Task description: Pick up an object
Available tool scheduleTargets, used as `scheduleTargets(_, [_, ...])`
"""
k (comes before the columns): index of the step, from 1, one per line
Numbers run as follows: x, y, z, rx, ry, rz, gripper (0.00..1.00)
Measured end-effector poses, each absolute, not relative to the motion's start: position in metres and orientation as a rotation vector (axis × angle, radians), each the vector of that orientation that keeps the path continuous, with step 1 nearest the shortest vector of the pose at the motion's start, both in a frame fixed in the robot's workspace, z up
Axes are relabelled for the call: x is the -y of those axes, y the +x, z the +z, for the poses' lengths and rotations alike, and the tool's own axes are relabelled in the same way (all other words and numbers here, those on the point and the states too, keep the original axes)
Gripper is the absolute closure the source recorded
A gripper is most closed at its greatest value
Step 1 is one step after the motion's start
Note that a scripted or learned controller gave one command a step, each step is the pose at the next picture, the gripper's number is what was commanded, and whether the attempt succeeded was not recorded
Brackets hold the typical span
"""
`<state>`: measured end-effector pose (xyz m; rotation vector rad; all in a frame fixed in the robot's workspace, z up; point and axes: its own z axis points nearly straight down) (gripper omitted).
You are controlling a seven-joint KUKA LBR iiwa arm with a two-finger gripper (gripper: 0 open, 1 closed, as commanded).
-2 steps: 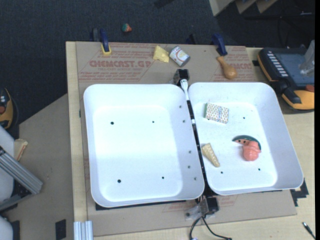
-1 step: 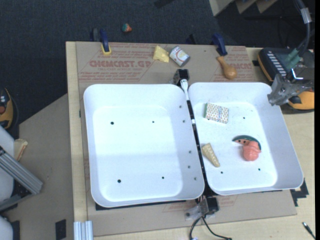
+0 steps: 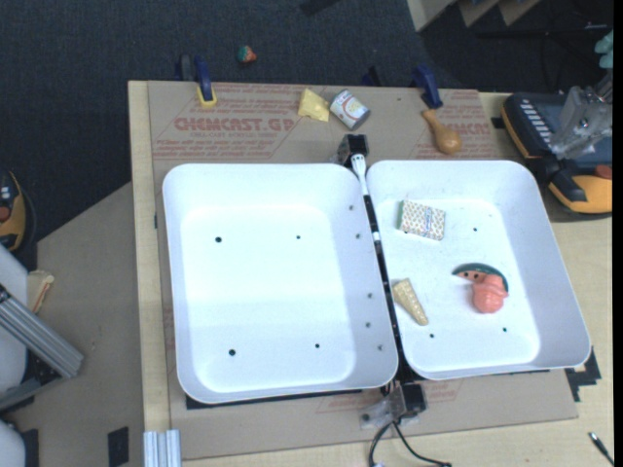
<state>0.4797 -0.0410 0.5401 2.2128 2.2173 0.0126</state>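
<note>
The right bin (image 3: pixel 545 222) holds three small things. A white packet with a blue speckled pattern (image 3: pixel 421 219) lies near its back left. Close to the bin's left wall lies a tan cone-shaped piece (image 3: pixel 410 302). A pink-red lump with a dark green strip on top (image 3: pixel 484 288) sits right of centre. My gripper (image 3: pixel 582 120) shows as a grey metallic shape at the right edge, outside the right bin and beyond its back right corner, far from all three objects.
The left bin (image 3: pixel 185 261) stands beside the right one. On the cardboard behind the bins lie a yellow wedge (image 3: pixel 313 105), a small white box (image 3: pixel 349 109) and a brown pear-shaped piece (image 3: pixel 443 132). Blue clamps (image 3: pixel 202 76) grip the back edge.
</note>
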Motion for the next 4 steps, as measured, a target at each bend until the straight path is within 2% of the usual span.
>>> scheduleTargets(1, [0.006, 0.479, 0.457, -2.231, 2.223, -0.010, 1.00])
scheduleTargets(2, [-0.013, 0.480, 0.540, -2.219, 2.213, 0.014, 1.00])
scheduleTargets(3, [-0.055, 0.479, 0.464, -2.231, 2.221, -0.011, 1.00])
scheduleTargets(4, [-0.077, 0.480, 0.540, -2.221, 2.214, 0.014, 1.00])
